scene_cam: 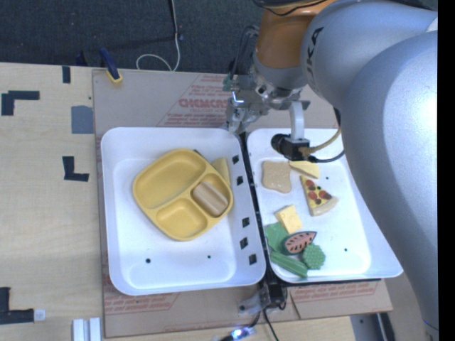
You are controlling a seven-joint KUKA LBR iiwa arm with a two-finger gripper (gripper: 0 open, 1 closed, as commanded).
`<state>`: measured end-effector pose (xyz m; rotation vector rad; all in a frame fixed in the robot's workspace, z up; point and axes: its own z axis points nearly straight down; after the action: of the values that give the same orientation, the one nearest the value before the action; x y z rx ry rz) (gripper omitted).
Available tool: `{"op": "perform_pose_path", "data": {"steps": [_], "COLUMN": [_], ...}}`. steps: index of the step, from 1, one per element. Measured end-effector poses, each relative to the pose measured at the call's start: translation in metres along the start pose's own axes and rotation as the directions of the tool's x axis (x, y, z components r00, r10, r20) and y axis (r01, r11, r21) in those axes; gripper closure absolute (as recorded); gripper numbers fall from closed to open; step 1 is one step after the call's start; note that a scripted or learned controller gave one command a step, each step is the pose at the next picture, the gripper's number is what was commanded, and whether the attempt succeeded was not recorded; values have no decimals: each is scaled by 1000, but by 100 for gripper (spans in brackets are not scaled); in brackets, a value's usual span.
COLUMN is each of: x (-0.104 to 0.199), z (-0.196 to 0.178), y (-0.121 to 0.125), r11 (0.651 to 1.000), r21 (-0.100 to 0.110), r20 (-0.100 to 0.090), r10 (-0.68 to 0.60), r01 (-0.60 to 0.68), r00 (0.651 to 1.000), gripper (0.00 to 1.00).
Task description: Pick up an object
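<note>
My gripper (237,118) hangs over the far end of the wall between the two bins, with nothing visibly held. In the right bin (370,261) lie a tan bread slice (276,177), a yellow cheese wedge (307,169), a pizza slice (318,197), a yellow cheese block (288,219), a watermelon slice (300,242) and green vegetables (286,256). The left bin (124,261) holds a yellow divided plate (170,190) with a beige piece (210,199) in its right compartment. A pale yellow wedge (222,169) leans at the plate's right rim.
The grey arm (384,84) covers the right side of the view and overhangs the right bin's far corner. Black clips (245,222) run along the wall between the bins. Cardboard (163,98) lies under the bins, with a blue and yellow clamp (110,66) at its far left corner.
</note>
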<state>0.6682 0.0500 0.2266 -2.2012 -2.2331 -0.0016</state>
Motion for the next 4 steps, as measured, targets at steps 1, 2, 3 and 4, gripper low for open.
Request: {"op": "perform_pose_path", "data": {"steps": [1, 2, 3, 4], "x": [91, 99, 146, 144], "z": [29, 0, 89, 82], "y": [-15, -19, 0, 1], "r11": [1000, 1000, 1000, 1000], "r21": [7, 2, 10, 4], "r20": [5, 6, 9, 8], "r10": [4, 11, 9, 11], "r01": [-4, -11, -9, -11], "r00": [1000, 1000, 1000, 1000], "gripper": [100, 100, 100, 0]}}
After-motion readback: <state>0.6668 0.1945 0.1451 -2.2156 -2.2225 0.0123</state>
